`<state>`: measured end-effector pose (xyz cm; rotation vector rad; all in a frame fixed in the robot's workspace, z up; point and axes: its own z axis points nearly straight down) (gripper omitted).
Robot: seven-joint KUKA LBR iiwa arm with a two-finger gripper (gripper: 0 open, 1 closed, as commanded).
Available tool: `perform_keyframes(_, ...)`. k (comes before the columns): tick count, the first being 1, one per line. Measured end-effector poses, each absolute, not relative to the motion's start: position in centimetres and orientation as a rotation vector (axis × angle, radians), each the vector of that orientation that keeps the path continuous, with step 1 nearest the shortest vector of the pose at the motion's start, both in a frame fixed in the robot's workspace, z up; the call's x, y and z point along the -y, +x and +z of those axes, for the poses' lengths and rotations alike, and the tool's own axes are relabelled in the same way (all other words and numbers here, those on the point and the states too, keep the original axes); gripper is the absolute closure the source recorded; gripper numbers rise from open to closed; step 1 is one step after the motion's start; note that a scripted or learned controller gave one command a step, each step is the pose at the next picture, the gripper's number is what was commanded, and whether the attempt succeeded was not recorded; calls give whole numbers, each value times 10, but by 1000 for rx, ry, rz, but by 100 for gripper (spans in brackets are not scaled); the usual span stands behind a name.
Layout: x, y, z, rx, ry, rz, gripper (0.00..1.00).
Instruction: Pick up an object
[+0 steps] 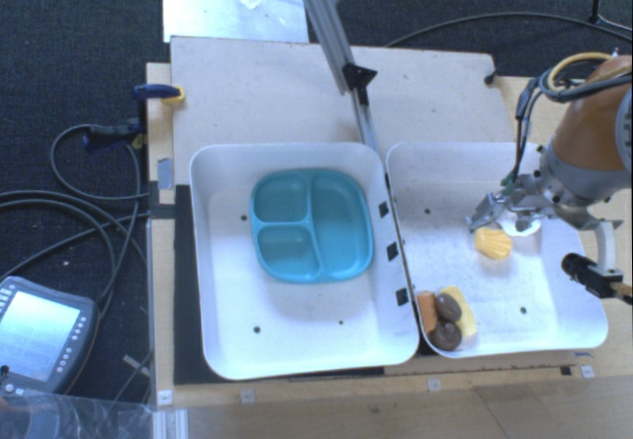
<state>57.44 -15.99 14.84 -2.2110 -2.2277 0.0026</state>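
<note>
The bench [326, 91] bears two shallow white bins side by side, and the right bin [554, 318] serves as the landmark here; the left bin [227, 318] touches its left wall, the two rims meeting along a slanted line; the arm [593, 140], grey with an orange band, reaches over the right bin's upper right corner; a teal plate [312, 226] with three compartments lies in the left bin, well apart from the right bin's contents and a little left of the shared wall; the gripper [504, 217] hangs over the upper middle of the right bin's floor, and I cannot tell how it is set; a yellow piece [494, 244] lies on the right bin's floor just below the gripper, whether touching it or apart I cannot tell; a small heap sits in the right bin's lower left corner, against the shared wall: an orange piece [426, 309], two brown round pieces [447, 320] and a pale yellow piece [462, 313] pressed together.
</note>
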Motion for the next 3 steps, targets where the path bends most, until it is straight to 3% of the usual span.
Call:
perform_keyframes(1, 159, 574, 96, 2221, -2217, 3, 0)
perform_keyframes(2, 160, 576, 110, 2224, -2222, -4, 100)
perform_keyframes(3, 159, 578, 175, 2233, -2220, -7, 100)
